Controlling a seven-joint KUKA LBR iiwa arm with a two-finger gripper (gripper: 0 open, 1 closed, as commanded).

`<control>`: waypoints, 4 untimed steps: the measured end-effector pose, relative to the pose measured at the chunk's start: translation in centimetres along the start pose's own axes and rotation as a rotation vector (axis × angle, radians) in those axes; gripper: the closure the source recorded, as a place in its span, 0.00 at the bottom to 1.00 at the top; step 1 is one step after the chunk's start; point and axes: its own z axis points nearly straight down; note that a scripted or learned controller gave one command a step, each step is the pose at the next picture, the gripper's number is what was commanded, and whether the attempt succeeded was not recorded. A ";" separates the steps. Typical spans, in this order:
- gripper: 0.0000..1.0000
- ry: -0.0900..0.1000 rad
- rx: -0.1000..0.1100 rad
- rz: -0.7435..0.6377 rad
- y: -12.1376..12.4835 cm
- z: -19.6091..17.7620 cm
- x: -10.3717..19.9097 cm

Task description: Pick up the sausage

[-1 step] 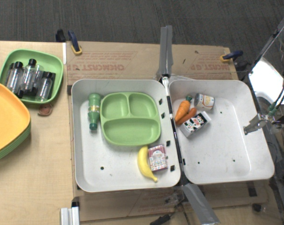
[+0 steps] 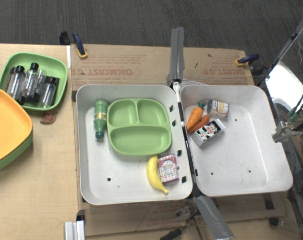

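Sausage [image 2: 205, 120] lies well left of pincer [image 2: 284, 132], long axis diagonal, against carrot [image 2: 194, 116]. Pincer state: cannot tell.

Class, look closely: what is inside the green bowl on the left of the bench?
The green bowl holds several small dark-capped bottles lying side by side. Whatever lies beneath them is covered.

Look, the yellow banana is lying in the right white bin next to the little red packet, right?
Not quite. The yellow banana does lie next to the little red packet, but both are in the left white bin, near its front edge, not the right white bin. The camera view shows it.
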 end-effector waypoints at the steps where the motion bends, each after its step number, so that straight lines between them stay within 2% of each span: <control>1: 1.00 0.002 0.000 0.519 2.6 12.5 -2.2; 2: 1.00 0.000 -0.002 0.774 14.2 15.9 -0.9; 3: 1.00 0.001 -0.001 0.646 11.2 16.7 -1.0; 4: 1.00 -0.001 0.002 0.643 11.1 15.8 -1.0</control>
